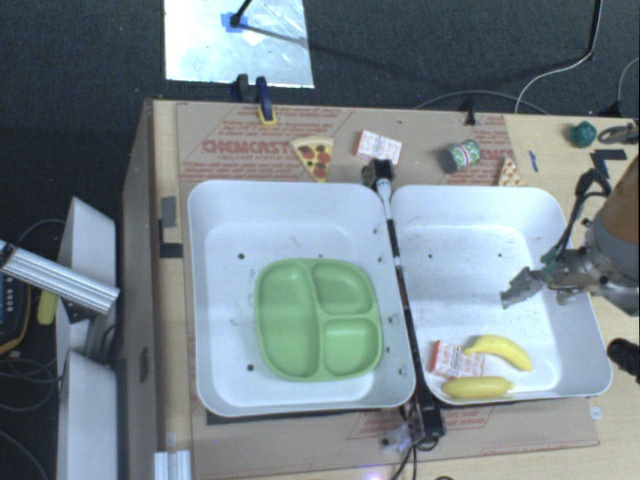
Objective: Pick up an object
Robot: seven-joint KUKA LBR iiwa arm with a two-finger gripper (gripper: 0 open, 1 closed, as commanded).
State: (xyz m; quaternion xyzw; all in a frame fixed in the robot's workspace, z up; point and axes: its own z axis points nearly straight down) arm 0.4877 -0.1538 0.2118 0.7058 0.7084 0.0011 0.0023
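At the near edge of the right bin (pixel 560 218) lie two bananas (pixel 500 351), one touching the front wall, with a red and white packet (pixel 447 358) just beside them. A green divided plate (pixel 318 318) sits in the left bin (pixel 215 218). Farther back over the right bin, the gripper (pixel 522 286) hovers above bare floor, holding nothing; I cannot tell how its fingers are set.
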